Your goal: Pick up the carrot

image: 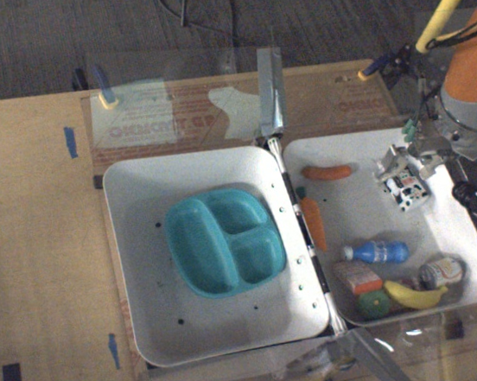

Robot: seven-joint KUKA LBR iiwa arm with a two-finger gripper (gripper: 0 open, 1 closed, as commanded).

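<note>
Your carrot (313,222) lies in the right bin (476,237), lengthwise against its left wall, just below a sausage (328,172). Your tool (405,181) hangs over the bin's upper right part, well apart from the carrot. A teal tray (224,241) sits in the left bin (135,199).

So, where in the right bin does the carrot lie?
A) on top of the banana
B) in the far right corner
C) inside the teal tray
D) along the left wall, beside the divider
D: the carrot lies lengthwise against the left wall of the right bin, apart from the banana.
</note>
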